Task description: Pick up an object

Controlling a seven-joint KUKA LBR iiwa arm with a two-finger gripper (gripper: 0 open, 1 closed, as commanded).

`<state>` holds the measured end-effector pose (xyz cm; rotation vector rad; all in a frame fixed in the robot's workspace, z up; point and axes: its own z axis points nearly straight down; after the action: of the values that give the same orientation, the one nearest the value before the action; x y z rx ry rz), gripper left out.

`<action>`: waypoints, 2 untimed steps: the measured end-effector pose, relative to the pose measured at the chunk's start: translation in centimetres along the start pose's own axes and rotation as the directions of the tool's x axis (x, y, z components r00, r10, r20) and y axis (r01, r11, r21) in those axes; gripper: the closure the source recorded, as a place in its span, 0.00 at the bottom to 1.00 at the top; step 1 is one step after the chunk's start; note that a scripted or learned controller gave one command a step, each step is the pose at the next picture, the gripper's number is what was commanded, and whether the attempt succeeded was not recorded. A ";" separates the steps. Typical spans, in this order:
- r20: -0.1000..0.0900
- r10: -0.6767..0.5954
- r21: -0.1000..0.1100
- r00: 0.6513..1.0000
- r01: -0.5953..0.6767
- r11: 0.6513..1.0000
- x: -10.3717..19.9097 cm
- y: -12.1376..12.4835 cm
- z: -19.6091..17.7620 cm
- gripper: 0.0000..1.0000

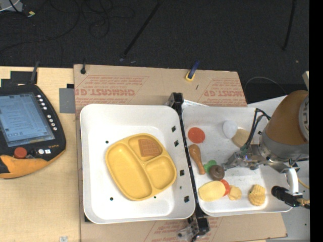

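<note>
The right bin (212, 116) holds several toy foods. Among them are a red disc (196, 134), a white egg (229, 129), a brown drumstick (196, 158), a green piece (210, 164) and a brown ring (217, 172). Along the bin's front lie a yellow lump (211, 190), a small red piece (225, 187), a little yellow piece (234, 193) and a ridged yellow piece (257, 194). My gripper (234, 160) hangs low over the bin's middle, just right of the brown ring and green piece. A tan object (241, 136) sits behind the gripper.
The left bin (96, 125) carries a yellow divided plate (121, 170) with a square waffle (149, 147) in its far compartment. A black divider (182, 150) separates the bins. A tablet pendant (28, 130) lies at the far left. The arm's orange band (285, 120) rises over the right bin's edge.
</note>
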<state>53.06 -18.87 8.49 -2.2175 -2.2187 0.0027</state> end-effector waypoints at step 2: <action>0.003 0.008 -0.007 1.000 -0.008 1.000 -0.7 -0.5 -7.4 1.00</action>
<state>52.55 -19.57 15.86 -2.2320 -2.2146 -0.0019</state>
